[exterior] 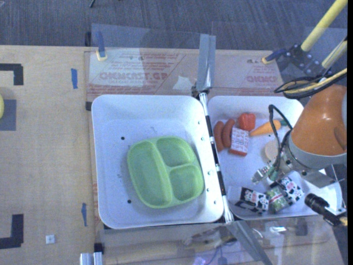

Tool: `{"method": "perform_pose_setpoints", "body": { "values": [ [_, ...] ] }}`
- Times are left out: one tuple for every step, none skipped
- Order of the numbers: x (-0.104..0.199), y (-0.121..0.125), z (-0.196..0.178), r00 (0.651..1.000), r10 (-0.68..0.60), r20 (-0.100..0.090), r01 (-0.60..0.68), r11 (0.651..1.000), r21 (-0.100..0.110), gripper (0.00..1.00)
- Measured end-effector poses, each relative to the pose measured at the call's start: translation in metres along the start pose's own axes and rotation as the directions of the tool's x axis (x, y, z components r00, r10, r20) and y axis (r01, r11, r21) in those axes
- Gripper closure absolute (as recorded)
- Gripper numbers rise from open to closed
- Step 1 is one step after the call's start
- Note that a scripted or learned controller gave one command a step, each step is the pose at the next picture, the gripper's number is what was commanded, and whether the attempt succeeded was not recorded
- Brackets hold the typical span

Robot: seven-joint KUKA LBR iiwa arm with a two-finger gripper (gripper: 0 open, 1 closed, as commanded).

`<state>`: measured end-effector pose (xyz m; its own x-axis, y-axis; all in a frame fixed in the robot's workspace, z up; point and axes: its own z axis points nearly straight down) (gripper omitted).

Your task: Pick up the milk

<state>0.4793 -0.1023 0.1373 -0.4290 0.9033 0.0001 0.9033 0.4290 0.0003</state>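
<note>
The milk (255,198), a small carton with a black-and-white cow pattern, lies on its side at the near edge of the right bin (314,211); just beside it to the right sits a green-and-patterned object (278,199), and another cow-patterned piece (291,188) lies close by. The gripper (274,175) hangs right above these, its metal tip near the green object and a little apart from the milk; whether it is spread or closed cannot be told from this angle, and nothing is seen clamped in it. The arm (322,128) comes in from the right, its orange band bulking over the bin's right half, wrist pointed down and leftward, a black cable looping beside it. Farther up the same bin lie two sausages (223,134), a red-and-white box (240,141), a red block (246,120) and a carrot (265,128). The left bin (110,126) holds a green divided plate (164,171).
</note>
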Motion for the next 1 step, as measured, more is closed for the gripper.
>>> {"method": "perform_pose_setpoints", "body": {
  "values": [
    [-0.0726, -0.0301, 0.0206, 0.998, -0.068, 0.008, 0.068, 0.998, -0.009, 1.0]
  ]
}}
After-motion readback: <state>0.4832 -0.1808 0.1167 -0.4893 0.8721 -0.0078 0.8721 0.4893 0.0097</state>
